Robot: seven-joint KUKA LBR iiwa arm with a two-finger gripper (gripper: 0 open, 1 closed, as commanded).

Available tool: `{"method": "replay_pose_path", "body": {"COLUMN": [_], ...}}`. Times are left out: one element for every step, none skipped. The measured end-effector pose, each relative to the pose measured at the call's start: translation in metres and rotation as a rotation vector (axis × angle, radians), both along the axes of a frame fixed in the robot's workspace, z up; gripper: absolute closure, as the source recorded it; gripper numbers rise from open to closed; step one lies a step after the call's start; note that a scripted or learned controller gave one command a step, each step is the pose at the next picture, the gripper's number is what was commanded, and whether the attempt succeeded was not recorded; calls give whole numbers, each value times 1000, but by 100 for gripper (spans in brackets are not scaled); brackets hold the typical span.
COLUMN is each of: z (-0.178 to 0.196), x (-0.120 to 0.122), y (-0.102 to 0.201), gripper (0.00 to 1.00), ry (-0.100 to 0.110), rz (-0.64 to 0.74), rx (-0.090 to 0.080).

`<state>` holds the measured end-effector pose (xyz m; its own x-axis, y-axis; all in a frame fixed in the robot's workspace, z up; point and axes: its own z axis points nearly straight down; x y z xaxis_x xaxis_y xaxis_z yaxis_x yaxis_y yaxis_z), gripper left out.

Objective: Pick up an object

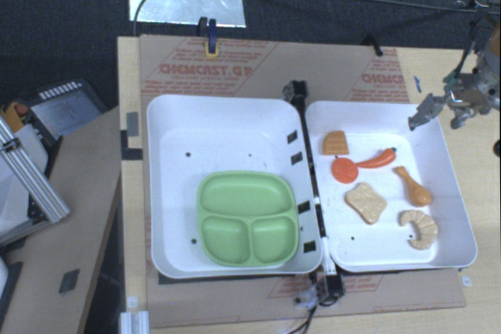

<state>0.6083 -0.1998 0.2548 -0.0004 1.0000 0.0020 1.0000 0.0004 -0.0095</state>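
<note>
Hand hovers over the right bin's upper right rim, fingers spread, gripping nothing. All 6 toy foods lie loose inside, red chili nearest. Judgement: nothing picked yet; descent, grasp and lift all remain.

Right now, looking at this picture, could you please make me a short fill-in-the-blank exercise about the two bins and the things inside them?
1. The green divided tray lies in the ____ bin of the camera view.
2. The tray has ____ compartments.
3. The croissant lies in the same bin as the toast slice and the ____ chili pepper.
4. The gripper hovers near the upper ____ corner of the food bin.

Missing words: left; three; red; right
</note>
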Motion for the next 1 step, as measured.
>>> {"method": "replay_pose_path", "body": {"z": [7], "x": [2], "y": [1], "gripper": [0], "ry": [-11], "rz": [3], "rx": [-3]}}
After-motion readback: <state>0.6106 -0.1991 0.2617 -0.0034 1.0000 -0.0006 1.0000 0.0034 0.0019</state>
